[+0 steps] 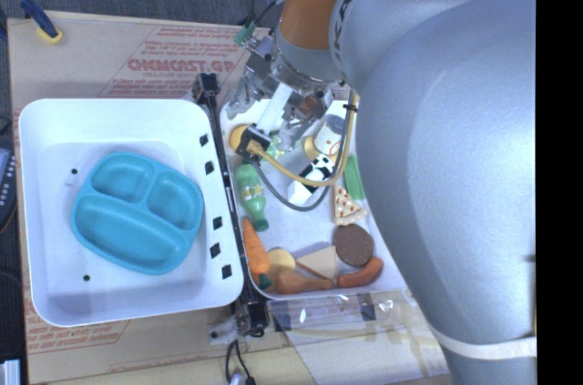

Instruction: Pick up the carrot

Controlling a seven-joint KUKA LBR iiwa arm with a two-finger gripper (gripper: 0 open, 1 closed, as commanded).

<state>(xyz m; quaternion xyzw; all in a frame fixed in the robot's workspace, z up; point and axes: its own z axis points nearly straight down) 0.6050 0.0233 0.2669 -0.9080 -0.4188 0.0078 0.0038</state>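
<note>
Carrot lies at the right bin's left wall, just below a green bottle. The gripper hangs farther up; its state can't be told. A blue tray sits in the left bin.

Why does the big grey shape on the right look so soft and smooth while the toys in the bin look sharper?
In the camera view, the grey arm sits close to the lens, so it blurs; the carrot and blue plate lie farther off, in better focus. Lighting is even, with soft shadows inside the left bin.

Carrot lies by right bin's left wall; gripper above.
</note>
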